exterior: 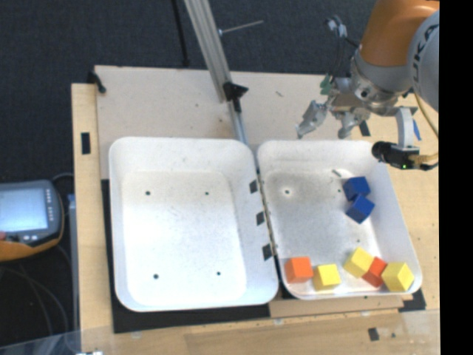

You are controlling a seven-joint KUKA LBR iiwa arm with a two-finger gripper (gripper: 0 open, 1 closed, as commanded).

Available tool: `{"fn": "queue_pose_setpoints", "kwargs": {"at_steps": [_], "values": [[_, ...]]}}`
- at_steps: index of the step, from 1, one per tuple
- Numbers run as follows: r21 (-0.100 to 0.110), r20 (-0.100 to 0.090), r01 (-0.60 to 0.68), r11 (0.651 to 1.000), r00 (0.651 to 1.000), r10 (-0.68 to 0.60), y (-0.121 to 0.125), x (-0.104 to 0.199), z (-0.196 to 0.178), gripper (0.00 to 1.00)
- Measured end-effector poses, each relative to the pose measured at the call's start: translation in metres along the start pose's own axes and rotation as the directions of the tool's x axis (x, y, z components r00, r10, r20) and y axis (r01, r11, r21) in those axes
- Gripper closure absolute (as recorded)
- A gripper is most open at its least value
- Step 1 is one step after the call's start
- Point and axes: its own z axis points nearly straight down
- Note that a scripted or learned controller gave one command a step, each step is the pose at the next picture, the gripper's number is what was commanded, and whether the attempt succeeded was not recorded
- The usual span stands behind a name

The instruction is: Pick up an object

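**Plainly, small stiff blocks to choose from**

My pincer [329, 120] hangs over the far rim of the right bin [314, 198], its two fingers spread apart with nothing between them.

Nearest to me are two blue blocks [358, 198], below the pincer and a little toward my arm's side, one touching the other. I judge them light, rigid and hard-faced, likely a bit slick, not fragile. Flat opposite faces are where I would close on one, though the pair touching leaves little room for a finger between them; the outer faces look freer.

Farther from the pincer, along the near wall of the same bin, lie an orange block [298, 269], a yellow block [327, 276] just beside it, then a second yellow block [360, 262], a red block [375, 270] and a third yellow block [397, 276] crowded together. Those near the wall look awkward, since a finger may strike the rim. The orange one seems to have more open space on its far side.

Beyond, away from my arm, the left bin [185, 220] shows bare white floor with a few dark dots.
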Motion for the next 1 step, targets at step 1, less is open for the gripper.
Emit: {"fn": "queue_pose_setpoints", "kwargs": {"at_steps": [1], "values": [[0.009,0.0,-0.012,1.0,1.0,0.012,-0.0543,-0.077,0.0879,0.0]]}}
